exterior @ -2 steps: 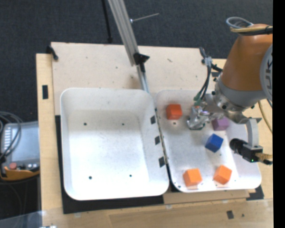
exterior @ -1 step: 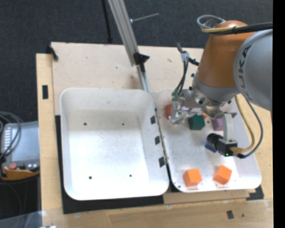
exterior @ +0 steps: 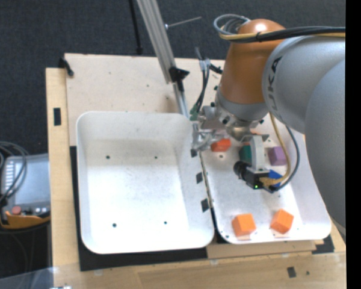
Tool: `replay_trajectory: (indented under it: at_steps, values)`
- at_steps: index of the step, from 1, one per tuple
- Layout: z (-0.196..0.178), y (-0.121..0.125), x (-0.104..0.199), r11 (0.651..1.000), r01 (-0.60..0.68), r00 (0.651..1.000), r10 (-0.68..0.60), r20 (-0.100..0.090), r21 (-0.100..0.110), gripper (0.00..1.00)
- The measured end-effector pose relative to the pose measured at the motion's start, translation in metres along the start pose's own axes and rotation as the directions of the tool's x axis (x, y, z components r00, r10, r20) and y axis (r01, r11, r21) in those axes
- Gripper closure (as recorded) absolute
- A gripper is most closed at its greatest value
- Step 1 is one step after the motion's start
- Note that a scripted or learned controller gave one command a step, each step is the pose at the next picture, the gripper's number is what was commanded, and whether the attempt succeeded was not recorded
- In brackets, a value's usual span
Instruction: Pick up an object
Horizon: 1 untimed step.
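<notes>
Camera view: small orange block (exterior: 221,144) beside claw (exterior: 200,138).

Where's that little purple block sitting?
The purple block lies in the right bin, under the arm, just right of a teal block.

Arm (exterior: 289,71) covers the upper part of the right bin (exterior: 307,221). Orange piece (exterior: 221,144), teal block (exterior: 246,153) and purple block (exterior: 278,156) partly hidden beneath the wrist. Grey device (exterior: 18,182) cut by frame's left edge.
</notes>
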State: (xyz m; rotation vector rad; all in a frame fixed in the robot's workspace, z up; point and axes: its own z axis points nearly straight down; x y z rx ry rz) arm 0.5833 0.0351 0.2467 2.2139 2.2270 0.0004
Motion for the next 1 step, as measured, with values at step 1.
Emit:
replay_trajectory:
  at_steps: [1]
  values:
    - [0.0064,0.0277,0.0551,1.000,0.001,1.000,-0.001,-0.001,-0.001,1.00]
